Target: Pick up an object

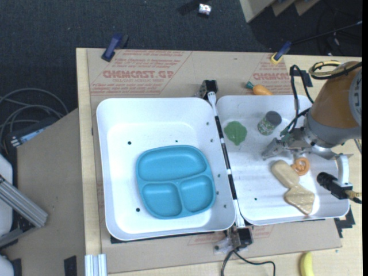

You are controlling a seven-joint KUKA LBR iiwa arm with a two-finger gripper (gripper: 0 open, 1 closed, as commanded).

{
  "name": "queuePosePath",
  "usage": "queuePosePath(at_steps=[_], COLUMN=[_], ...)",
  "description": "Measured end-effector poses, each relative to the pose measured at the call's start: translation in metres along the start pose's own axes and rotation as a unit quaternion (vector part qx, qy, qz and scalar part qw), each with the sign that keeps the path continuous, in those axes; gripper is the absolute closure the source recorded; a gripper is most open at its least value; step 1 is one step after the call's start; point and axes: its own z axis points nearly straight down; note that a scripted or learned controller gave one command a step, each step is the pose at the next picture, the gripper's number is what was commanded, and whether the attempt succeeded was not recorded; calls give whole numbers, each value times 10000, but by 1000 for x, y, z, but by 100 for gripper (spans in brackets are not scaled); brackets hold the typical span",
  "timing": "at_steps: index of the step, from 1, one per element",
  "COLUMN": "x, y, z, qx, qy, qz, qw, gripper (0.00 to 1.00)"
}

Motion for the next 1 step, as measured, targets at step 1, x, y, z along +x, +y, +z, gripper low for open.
queuePosePath(at_steps=[1], x=[34], y=[-50], z=[10], qx=[23], qy=[11], qz=[0], qw=[10000], gripper=[0])
